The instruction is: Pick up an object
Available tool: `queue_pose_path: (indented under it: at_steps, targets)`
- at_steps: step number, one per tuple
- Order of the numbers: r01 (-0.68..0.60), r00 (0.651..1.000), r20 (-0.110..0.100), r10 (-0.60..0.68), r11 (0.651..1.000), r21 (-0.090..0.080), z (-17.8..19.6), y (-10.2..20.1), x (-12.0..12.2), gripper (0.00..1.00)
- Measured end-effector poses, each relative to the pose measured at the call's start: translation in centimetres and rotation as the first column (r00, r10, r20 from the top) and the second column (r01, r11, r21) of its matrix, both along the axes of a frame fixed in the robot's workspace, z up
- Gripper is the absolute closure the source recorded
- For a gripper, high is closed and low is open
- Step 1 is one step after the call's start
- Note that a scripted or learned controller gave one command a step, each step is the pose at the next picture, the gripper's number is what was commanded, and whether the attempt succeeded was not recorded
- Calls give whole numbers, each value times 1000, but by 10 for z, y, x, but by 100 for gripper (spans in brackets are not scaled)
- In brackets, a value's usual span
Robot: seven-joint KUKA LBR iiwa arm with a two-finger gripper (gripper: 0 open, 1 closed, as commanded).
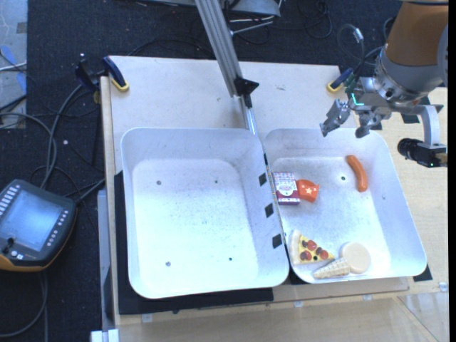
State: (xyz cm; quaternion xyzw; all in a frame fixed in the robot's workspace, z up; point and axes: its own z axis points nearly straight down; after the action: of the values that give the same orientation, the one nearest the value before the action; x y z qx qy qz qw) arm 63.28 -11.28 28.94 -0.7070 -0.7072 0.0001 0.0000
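Nearest the camera, in the right bin (406,223), at its front edge: one pizza slice (311,249), one waffle cone (333,268) and one pale round piece (356,256), all three close together, cone touching the round piece. Further back, near the bin's left wall: one small red and white carton (286,188), with one red-orange rounded toy (307,190) touching its right side. Toward the back right: one orange sausage (358,172), lying alone, well apart from the carton.

Six things counted in the right bin, one of each kind. Left bin (135,191) beside it, on the same bench (178,91); two bins in total.

Gripper (349,120) above the back rim of the right bin, hanging from the grey arm with the orange band (424,20). Jaws spread apart, holding nothing between them. Sausage nearest to the jaws, lying in front of them and slightly right, not between them, not touching. Carton and red-orange toy further forward and left of the jaws; pizza slice, cone and round piece well apart from them.

One handheld control unit (28,223) on the floor, left of the bench.
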Motion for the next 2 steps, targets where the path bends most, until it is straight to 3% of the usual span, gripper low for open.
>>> queue_pose_path:
  at_steps: [1,2]
  targets:
    - [0,1000,0,0,1000,0,0,0,0,0]
    - [0,1000,-5,0,1000,0,-62,-3,2,0]
